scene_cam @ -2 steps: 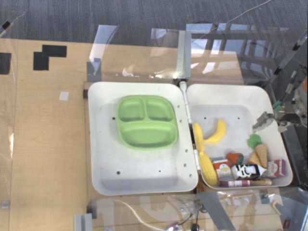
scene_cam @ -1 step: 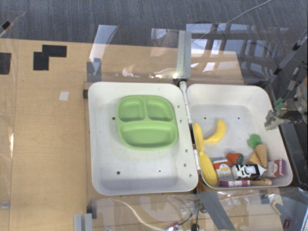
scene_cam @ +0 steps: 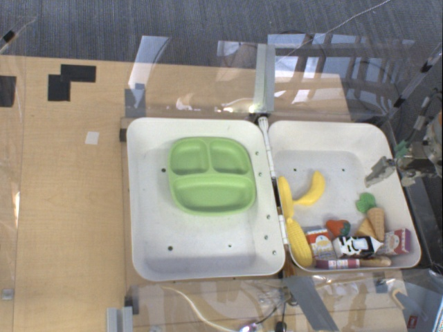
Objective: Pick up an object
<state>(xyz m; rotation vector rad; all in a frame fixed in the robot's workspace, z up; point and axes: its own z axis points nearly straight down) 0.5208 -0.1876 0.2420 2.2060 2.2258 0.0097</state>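
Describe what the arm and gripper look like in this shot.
At the view's right edge, a small grey metallic gripper juts over the rim of the right bin, angular and wedge-shaped. Behind it sits a blocky grey-and-dark wrist section. Markings and cables on it are too small to tell.

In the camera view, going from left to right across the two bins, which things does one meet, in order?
Green divided plate in the left bin → corn cob → banana in the right bin → green toy → gripper at the right rim. The heap of small things at the right bin's near edge overlaps, so I leave it out.
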